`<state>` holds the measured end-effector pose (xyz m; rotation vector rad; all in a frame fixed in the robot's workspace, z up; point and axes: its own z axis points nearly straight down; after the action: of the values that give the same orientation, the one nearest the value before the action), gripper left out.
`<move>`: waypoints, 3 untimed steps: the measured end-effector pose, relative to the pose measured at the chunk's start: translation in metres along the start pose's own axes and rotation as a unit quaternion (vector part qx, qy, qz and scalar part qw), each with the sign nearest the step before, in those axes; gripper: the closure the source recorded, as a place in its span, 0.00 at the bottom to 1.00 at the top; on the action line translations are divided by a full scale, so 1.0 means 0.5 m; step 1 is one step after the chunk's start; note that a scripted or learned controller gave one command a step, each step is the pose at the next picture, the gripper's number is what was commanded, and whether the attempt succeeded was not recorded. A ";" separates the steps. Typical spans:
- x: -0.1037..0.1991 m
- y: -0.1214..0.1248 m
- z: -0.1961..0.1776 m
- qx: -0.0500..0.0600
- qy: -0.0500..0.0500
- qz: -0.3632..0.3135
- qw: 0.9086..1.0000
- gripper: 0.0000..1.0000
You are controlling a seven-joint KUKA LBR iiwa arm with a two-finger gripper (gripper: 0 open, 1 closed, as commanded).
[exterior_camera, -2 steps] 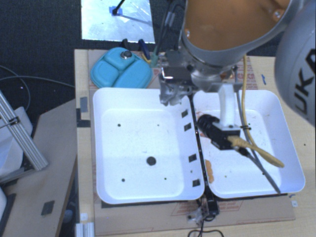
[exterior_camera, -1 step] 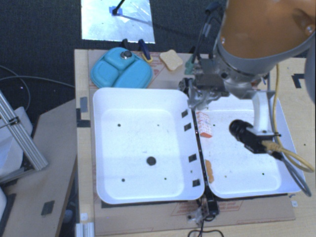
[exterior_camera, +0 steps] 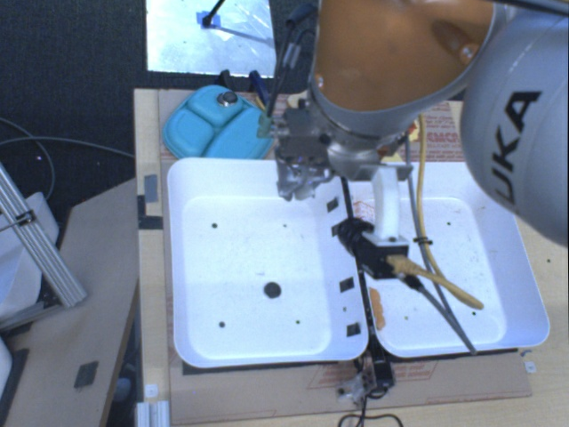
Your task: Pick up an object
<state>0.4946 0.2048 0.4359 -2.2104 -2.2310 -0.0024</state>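
- The gripper [exterior_camera: 298,183] hangs over the far edge of the left bin [exterior_camera: 204,238], close to the divider, with nothing visibly in it.
- Spread or pressed together? Cannot tell from up here; the arm [exterior_camera: 400,34] crowds the view.
- Candidates now: a small dark disc [exterior_camera: 272,289] sits on the left bin floor, near of centre and well apart from the gripper.
- It is flat and tiny, so it may be only a mark on the plastic.
- Second option: a slim orange piece [exterior_camera: 377,308] lies in the right bin [exterior_camera: 480,238], just beside the divider at the near end.
- A blue tray [exterior_camera: 218,124] rests beyond the bins on the far side, out of play.
- My call: no grasp has begun, and this is the approach.
- To do it well, travel toward the near side, centre squarely above the chosen thing, then come straight down.
- For the orange piece, align the grip across its narrow width and keep off the bin wall, which could block one side.
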 end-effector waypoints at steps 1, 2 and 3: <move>-0.180 -0.017 -0.213 -0.007 0.001 0.008 1.000 1.00; -0.091 -0.018 -0.026 0.002 -0.001 0.002 1.000 1.00; -0.095 -0.015 -0.057 -0.003 0.000 0.001 1.000 1.00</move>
<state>0.4873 0.1572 0.4645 -2.2148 -2.2320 -0.0083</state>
